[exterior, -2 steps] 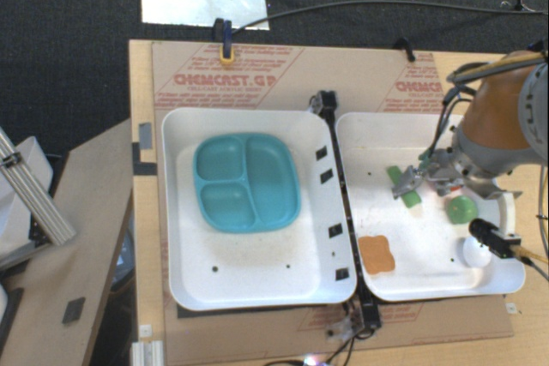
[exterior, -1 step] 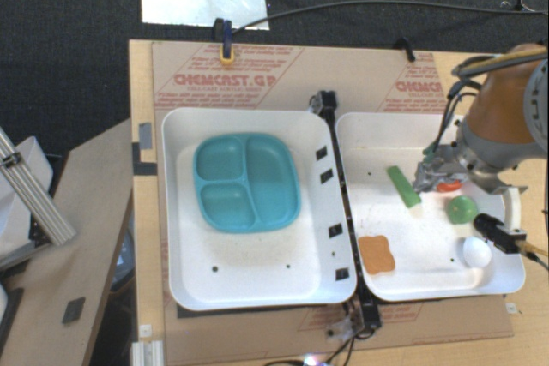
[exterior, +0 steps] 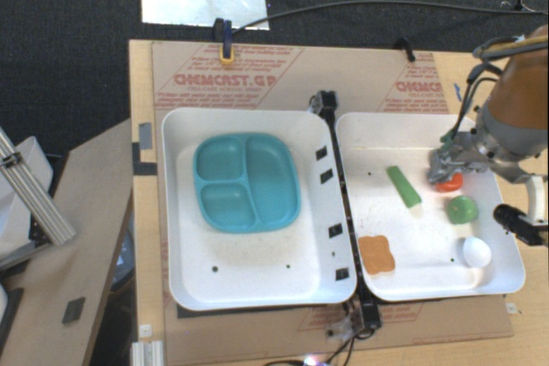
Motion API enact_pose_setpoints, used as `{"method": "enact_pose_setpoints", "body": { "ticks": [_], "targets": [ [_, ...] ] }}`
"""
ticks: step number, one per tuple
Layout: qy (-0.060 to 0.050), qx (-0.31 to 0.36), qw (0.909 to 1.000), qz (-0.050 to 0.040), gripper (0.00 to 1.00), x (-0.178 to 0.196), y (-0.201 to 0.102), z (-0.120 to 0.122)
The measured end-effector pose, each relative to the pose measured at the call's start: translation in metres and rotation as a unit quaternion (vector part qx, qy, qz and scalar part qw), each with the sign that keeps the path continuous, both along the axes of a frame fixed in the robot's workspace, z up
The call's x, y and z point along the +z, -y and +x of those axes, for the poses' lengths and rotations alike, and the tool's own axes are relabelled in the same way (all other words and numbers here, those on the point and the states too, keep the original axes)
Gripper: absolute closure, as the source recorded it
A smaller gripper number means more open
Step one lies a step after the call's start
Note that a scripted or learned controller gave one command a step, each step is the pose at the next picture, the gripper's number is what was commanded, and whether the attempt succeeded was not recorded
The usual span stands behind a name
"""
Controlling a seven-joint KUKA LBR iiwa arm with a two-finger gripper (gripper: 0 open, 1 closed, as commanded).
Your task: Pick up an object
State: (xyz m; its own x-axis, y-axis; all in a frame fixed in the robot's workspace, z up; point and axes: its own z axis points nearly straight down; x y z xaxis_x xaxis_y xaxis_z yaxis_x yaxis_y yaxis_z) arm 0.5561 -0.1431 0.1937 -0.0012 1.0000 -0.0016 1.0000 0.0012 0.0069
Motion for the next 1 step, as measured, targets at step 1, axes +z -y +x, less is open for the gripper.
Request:
{"method": "enact_pose_setpoints", "body": {
  "ticks": [1],
  "targets": [
    [0.0,0.001,1.0,0.0001,1.0,0.0356,0.0003,0.0016]
  ]
}}
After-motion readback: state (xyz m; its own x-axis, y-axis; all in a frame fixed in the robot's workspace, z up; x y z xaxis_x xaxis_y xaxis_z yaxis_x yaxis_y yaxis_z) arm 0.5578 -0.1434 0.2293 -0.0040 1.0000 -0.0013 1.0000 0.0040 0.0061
